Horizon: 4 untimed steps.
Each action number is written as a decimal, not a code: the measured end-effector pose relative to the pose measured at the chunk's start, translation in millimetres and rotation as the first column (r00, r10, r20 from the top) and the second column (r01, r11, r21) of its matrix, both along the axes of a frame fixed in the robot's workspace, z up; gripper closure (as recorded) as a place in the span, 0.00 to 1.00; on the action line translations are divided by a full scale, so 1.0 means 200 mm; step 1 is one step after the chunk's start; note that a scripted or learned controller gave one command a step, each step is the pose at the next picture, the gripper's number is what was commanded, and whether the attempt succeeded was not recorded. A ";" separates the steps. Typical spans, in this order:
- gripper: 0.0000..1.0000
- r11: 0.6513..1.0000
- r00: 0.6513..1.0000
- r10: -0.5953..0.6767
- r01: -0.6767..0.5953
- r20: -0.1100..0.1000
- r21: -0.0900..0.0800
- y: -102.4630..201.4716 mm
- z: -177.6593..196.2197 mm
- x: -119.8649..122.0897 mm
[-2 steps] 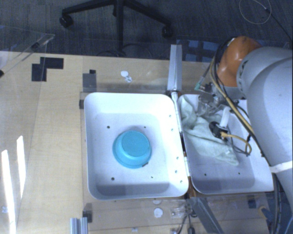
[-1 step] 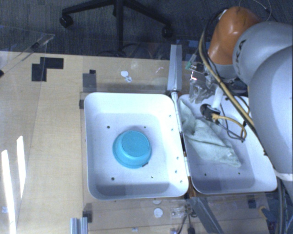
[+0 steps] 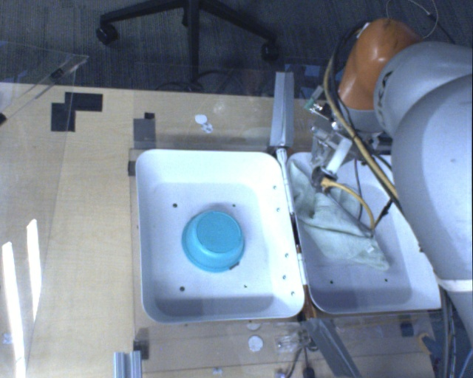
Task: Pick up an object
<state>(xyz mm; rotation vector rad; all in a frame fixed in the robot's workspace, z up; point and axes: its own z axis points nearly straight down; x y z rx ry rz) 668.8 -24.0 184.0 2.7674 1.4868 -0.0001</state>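
A blue round bowl (image 3: 213, 240) lies upside down in the middle of the left bin (image 3: 159, 295). A pale, crumpled cloth (image 3: 336, 232) lies in the right bin (image 3: 355, 299), spread from its near-left wall toward the middle. My gripper (image 3: 319, 184) hangs over the back left part of the right bin, right above the cloth's upper edge. The wrist and cables cover its tips.
A grey metal post (image 3: 281, 111) stands behind the seam between the two bins. The big grey arm (image 3: 432, 155) covers the right bin's right side. Black office chair legs (image 3: 192, 22) stand on the floor beyond the bench.
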 end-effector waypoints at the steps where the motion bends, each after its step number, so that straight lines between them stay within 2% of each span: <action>1: 1.00 0.940 0.940 -0.341 0.341 0.002 0.001 0.14 0.00 0.00; 2: 1.00 0.853 0.853 -0.522 0.522 -0.001 0.001 0.27 0.00 -0.11; 3: 1.00 0.852 0.852 -0.523 0.523 0.002 0.002 0.12 0.44 -0.34; 4: 1.00 0.724 0.724 -0.690 0.690 -0.001 0.000 0.26 0.00 -0.13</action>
